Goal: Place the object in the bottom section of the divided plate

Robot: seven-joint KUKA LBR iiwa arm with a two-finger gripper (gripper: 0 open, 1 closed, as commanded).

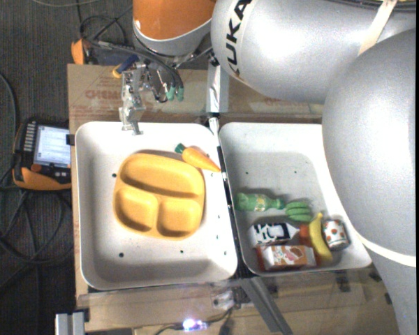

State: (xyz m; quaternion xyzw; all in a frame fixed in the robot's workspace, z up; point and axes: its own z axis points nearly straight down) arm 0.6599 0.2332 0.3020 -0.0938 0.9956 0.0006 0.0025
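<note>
Below and to the right of the claw, which carries nothing and whose spread I cannot tell, the carrot lies slantwise, touching the yellow divided plate.

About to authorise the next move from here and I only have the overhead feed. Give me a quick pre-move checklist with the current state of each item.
1. Divided plate lies flat in the left bin: ok.
2. All plate sections free of objects: ok.
3. Object located: a toy carrot lies at the plate's upper right edge, near the wall between the bins; whether it rests on the rim, cannot tell.
4. Gripper position: over the left bin's top left edge, away from the carrot: not ok for a grasp yet.
5. Gripper holds something: cannot tell.
6. Other items (bottles, banana, can, carton) sit in the right bin, clear of the plate: ok.
</note>
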